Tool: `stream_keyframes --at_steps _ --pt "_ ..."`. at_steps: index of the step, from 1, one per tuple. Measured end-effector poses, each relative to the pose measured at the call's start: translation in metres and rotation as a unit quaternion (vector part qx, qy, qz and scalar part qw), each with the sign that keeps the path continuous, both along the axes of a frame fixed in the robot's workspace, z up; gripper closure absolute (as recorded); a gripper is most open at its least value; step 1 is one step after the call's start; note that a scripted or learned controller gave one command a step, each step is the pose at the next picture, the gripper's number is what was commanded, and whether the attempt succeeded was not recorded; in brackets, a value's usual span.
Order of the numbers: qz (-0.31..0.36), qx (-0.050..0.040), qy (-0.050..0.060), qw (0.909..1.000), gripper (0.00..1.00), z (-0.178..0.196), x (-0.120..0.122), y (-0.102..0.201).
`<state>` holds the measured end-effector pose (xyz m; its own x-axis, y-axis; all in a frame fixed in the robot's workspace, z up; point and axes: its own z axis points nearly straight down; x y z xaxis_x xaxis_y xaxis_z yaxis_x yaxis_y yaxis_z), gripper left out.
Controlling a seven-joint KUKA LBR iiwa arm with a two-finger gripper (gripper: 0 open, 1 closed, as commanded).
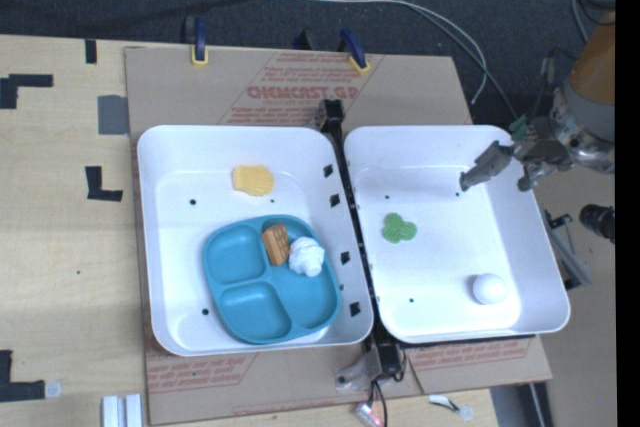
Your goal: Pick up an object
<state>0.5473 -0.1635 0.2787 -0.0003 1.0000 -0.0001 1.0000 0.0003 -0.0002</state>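
Green object — small, flat and lobed, perhaps a soft toy leaf, though the view is too coarse to be sure — lies on the floor of the right bin, well apart from the gripper. That gripper hangs over the bin's upper right part with its two fingers spread wide and nothing between them. A white ball sits near the bin's lower right corner. The green piece looks light and limp, so it should be pinched across its middle, pressed low against the floor; the ball may roll away. In the left bin a blue divided tray carries a brown piece and a white piece, with a yellow item beside it.
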Motion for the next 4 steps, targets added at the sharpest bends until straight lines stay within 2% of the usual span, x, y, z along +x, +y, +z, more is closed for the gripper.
stream_keyframes --at_steps 1,2,3,4 --pt "0.0 0.0008 0.004 1.0 0.0 -0.077 -0.029 0.013" --pt "0.001 0.0008 0.004 1.0 0.0 -0.185 0.01 0.029" --pt "0.001 -0.0004 -0.003 1.0 0.0 -0.105 0.054 0.031" --pt "-0.001 0.0003 0.001 1.0 0.0 -0.119 -0.005 0.034"
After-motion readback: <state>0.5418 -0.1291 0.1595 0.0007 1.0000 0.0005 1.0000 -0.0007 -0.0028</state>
